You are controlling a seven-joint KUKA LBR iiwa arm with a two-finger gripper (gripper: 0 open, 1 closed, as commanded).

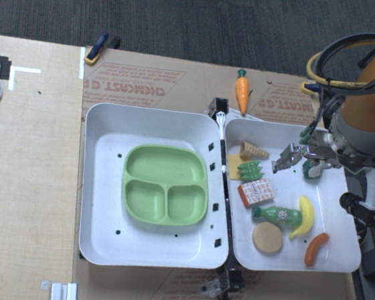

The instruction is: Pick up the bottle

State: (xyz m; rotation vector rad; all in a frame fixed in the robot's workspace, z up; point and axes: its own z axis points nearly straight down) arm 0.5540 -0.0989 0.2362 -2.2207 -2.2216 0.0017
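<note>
The green bottle (278,215) lies on its side in the right bin (336,264), near the bin's middle, its cap end pointing left. It touches a banana (306,217) on its right and lies just above a round tan disc (268,239). My gripper (298,165) hangs over the upper part of the same bin, up and to the right of the bottle and well apart from it. Its fingers (283,159) are open with nothing between them.
The right bin also holds a patterned box (256,192), a green leafy toy (249,168), a cone (253,150) and a sausage (315,249). A green divided plate (166,185) sits in the left bin (98,169). A carrot (241,91) lies on the cardboard behind the bins.
</note>
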